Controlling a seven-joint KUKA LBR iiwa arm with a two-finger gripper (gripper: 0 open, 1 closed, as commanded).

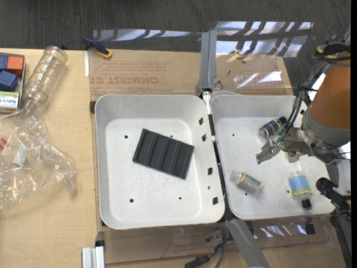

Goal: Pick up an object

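The right bin [245, 111] holds three small items: a dark can with a blue and green label [272, 128] near the back, a small clear vial [248, 182] toward the front, and a little bottle with a blue label and black cap [300, 186] at the front right. A dark ribbed rectangular slab [163, 153] lies in the left bin [111, 205]. My gripper [280, 151] hangs low over the middle of the right bin, just in front of the can. Its fingers are spread open, with nothing between them.
The arm's orange band [334, 96] looms over the right bin's right side. Left of the bins lie a clear plastic bottle [42, 76], a crumpled plastic bag [28, 155] and a box of coloured blocks [11, 71]. A clamp [99, 49] sits at the cardboard's back edge.
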